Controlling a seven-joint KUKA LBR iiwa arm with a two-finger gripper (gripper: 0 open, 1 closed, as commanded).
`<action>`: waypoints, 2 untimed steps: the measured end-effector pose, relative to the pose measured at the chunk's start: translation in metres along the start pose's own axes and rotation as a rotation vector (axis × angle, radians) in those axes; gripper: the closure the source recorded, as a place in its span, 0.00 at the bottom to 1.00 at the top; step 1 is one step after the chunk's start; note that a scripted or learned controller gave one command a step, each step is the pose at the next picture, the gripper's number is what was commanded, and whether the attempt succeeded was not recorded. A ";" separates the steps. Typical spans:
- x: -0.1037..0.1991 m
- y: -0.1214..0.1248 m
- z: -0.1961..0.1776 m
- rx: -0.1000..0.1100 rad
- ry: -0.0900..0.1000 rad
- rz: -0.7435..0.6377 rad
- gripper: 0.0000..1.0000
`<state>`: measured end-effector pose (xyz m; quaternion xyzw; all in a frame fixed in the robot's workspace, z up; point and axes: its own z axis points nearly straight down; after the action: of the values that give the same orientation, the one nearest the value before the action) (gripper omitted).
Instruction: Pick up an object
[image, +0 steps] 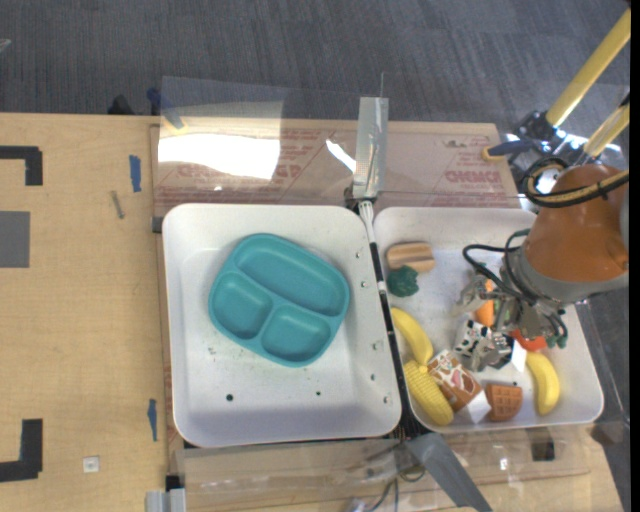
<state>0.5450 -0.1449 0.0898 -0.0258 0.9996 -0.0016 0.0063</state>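
My gripper reaches down into the right bin, below the arm's orange band. It hangs over a cluster of small toys: an orange piece, a red piece and a black-and-white item. The wrist and cables hide what lies directly under it. Around it lie a tan bun, a green broccoli, a yellow banana, a corn cob, a brown waffle piece and a second banana.
The left bin holds a teal divided plate. A ridge between the bins separates them. A clear upright panel stands behind the bins, and the wooden bench spreads to the left.
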 end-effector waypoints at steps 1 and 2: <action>-0.007 -0.016 0.000 -0.002 -0.003 0.009 0.00; -0.023 0.047 0.000 -0.003 -0.004 0.023 0.00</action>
<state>0.5653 -0.0965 0.0902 -0.0142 0.9999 0.0001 0.0082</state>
